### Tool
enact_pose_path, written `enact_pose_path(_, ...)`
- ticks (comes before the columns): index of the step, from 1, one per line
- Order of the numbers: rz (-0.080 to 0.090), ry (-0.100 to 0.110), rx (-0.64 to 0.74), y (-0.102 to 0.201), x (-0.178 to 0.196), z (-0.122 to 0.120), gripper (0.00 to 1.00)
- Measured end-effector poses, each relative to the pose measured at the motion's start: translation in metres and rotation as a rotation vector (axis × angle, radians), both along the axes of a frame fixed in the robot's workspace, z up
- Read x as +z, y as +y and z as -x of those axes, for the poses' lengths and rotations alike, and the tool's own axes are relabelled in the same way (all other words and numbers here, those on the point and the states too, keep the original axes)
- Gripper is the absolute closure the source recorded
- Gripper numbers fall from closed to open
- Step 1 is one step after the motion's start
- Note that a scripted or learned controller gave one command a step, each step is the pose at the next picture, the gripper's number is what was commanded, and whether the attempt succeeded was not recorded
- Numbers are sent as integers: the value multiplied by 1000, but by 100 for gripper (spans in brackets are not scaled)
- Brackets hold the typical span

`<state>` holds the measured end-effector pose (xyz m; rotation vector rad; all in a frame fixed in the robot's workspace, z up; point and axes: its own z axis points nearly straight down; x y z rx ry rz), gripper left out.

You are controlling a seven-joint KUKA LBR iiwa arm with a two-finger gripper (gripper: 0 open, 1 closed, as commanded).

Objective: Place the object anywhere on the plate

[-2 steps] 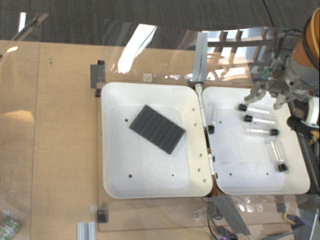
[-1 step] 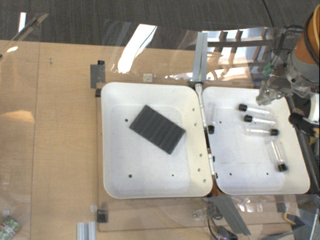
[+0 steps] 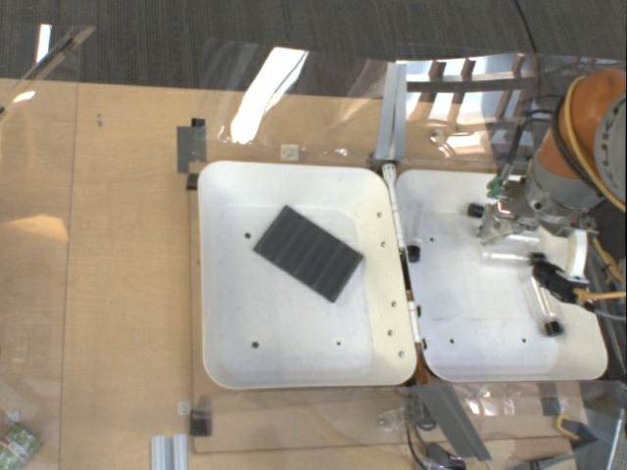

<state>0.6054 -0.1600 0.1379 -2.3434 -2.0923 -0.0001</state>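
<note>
Camera view: the arm (image 3: 588, 135), grey with its orange band, reaches in from the right and hangs over the right bin (image 3: 460, 341). The gripper (image 3: 509, 238) sits above the upper right part of that bin, amid clear and dark fittings and some cabling; whether it is spread or pressed together cannot be told from this angle, and nothing can be made out between its tips. A small dark piece lies on the bin floor just below and to the right of it, too small to identify.

The plate (image 3: 308, 253) is a dark grey, flat rectangle with faint lengthwise ridges. It lies in the left bin (image 3: 235, 360), a little above that bin's middle, turned at a slant so its long side runs from upper left to lower right. Nothing rests on it. Both bins stand side by side on the light wooden counter (image 3: 98, 292), touching along their inner rims.
</note>
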Motion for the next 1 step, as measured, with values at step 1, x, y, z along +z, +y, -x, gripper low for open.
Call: enact_pose_path(1,2,-10,92,34,-49,-13,100)
